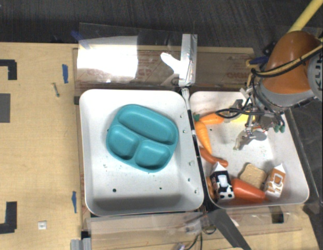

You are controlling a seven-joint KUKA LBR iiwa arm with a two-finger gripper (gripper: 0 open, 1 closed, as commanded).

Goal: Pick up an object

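1 gripper [250, 137] over right bin [297, 160], finger state unclear; carrot [203, 132] just left, apart.

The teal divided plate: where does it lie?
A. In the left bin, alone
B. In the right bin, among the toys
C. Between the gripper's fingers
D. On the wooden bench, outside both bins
A: the teal divided plate lies flat in the left bin, with no other object in that bin, while the toys sit in the right bin.
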